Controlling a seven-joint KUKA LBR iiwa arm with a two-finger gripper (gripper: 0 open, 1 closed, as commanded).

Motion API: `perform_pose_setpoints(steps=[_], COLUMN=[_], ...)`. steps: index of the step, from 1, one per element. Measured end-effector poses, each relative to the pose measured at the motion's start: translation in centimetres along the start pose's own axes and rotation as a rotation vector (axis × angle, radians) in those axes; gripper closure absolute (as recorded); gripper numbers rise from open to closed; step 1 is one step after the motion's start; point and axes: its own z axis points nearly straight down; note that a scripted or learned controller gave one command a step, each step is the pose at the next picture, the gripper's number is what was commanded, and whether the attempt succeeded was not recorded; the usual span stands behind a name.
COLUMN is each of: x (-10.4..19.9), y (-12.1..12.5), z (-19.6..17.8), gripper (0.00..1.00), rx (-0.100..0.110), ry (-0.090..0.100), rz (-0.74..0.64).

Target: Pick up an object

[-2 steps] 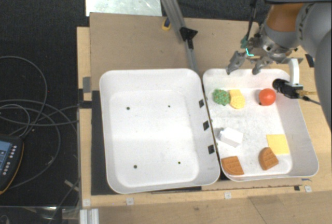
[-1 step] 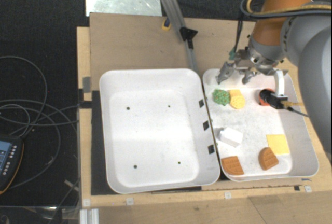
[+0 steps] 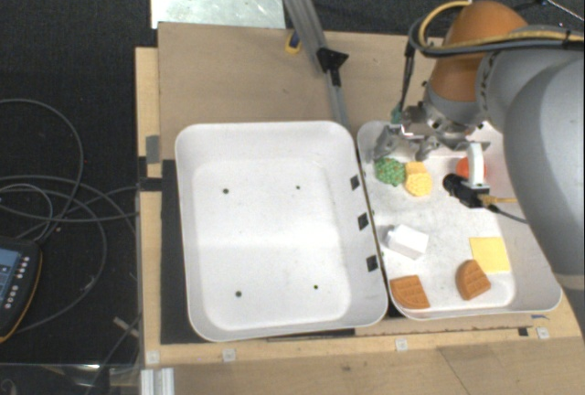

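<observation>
My gripper (image 3: 402, 149) hangs low over the far left part of the right bin (image 3: 539, 293), just above a green bumpy object (image 3: 390, 171) and a yellow corn-like piece (image 3: 419, 181). Nothing shows between its fingers. Nearer the front lie a white block (image 3: 407, 241), a yellow flat square (image 3: 490, 253), an orange-brown slice (image 3: 410, 292) and a brown wedge (image 3: 473, 279). A red-orange object (image 3: 463, 167) peeks out behind the wrist.
The left bin (image 3: 196, 155) sits beside the right one, with black clips (image 3: 362, 220) along their shared edge. A grey metal pole (image 3: 306, 14) slants in from the top. Cables lie on the dark floor at the left.
</observation>
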Motion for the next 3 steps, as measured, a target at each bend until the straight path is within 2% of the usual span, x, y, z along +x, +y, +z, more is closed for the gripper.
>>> perform_pose_setpoints(steps=[1,3], x=[0.0,-0.4], y=[0.2,0.2], z=[-1.5,-11.5], gripper=[1.0,1.0], rx=[-0.008,-0.011], ry=[-0.001,-0.001], rz=[-0.003,0.004])
